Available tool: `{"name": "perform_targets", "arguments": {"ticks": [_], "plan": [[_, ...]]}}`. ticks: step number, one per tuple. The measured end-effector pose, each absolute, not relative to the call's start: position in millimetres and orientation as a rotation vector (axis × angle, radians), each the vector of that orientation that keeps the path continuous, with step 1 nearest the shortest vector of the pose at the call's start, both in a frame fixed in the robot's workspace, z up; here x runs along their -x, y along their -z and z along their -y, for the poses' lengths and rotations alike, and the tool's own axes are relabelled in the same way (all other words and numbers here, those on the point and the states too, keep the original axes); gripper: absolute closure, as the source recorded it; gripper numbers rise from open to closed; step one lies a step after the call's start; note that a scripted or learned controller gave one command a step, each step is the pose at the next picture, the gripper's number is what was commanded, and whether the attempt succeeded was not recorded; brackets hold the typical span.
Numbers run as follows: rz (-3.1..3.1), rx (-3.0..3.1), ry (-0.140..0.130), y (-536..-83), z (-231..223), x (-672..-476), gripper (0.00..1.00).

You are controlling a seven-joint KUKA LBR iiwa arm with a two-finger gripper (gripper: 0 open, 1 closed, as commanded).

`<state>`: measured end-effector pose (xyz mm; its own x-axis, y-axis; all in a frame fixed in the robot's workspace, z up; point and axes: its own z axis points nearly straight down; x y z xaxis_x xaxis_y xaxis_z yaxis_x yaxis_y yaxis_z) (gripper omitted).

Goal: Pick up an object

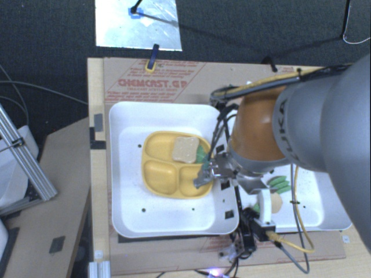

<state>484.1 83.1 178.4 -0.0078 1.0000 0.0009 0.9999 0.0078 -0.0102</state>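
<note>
A yellow divided tray (165, 175) is seen lying in the left white bin (130, 213), roughly in its middle. A pale beige sponge-like block (185, 149) is set in the tray's upper right compartment, and a green item (202, 153) is glimpsed just beside it at the tray's right rim, partly hidden by the arm.

The grey arm (324, 120) with its orange band (258, 129) is reached in from the right and is hung over the seam between the two bins. The tool (204, 177) is lowered to the right edge of the tray, near the green item and the lower right compartment. Whether the tool is spread or pressed together cannot be told, since it is small and dark against the tray's rim; nothing is clearly seen pinched in it.

In the right white bin (324, 210), a second green item (279, 183) and a pale rounded object (276, 202) are found below the wrist, near each other. Both bins are carried on a cardboard sheet (156, 80) with red lettering, laid on the desk. A blue and yellow clip (152, 58) is fixed at the sheet's upper edge.
</note>
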Motion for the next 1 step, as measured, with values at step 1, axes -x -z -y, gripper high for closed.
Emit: {"name": "perform_targets", "arguments": {"ticks": [1], "plan": [[2.225,2.217,0.002,-194.5,-80.1,-487.2,1.00]]}}
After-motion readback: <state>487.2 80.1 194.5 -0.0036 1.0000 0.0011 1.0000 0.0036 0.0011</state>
